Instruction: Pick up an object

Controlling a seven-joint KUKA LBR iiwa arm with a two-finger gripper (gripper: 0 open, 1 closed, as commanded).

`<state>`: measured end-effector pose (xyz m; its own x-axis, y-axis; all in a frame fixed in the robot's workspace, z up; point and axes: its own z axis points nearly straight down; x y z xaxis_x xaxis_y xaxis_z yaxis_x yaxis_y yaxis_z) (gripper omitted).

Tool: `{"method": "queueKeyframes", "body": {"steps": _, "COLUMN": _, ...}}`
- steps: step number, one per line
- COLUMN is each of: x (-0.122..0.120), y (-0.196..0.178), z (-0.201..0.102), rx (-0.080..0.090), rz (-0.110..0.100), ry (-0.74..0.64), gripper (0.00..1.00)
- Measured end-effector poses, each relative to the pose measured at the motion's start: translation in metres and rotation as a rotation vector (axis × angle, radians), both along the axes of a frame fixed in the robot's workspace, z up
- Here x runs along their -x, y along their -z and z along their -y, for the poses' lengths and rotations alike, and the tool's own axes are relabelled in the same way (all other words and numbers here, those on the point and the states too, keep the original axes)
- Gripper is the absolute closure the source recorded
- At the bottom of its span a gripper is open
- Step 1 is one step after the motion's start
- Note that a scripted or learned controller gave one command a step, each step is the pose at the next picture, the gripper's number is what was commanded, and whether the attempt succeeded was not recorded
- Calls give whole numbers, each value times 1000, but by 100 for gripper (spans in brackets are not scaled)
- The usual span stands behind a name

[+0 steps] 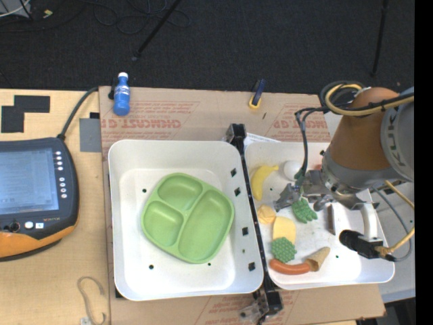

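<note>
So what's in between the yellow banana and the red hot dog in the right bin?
In the camera view, between the yellow toy banana and the red hot dog lie a yellow cheese wedge and a bumpy green piece.

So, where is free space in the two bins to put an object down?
Left bin: bare floor all around the green plate. Right bin: crowded by banana, cheese, sausage and gripper.
</note>
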<state>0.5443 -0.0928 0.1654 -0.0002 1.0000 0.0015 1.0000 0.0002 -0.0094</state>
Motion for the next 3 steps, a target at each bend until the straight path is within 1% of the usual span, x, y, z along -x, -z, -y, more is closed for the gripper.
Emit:
{"method": "queueKeyframes", "body": {"steps": 1, "x": 5, "y": 44, "z": -5, "rx": -1, "rz": 0, "ry": -1, "gripper": 0}}
{"method": "queueKeyframes", "body": {"steps": 2, "x": 5, "y": 80, "z": -7, "rx": 0, "rz": 4, "ry": 0, "gripper": 0}}
{"method": "queueKeyframes", "body": {"steps": 3, "x": 6, "y": 69, "z": -4, "rx": 0, "rz": 3, "ry": 10, "gripper": 100}}
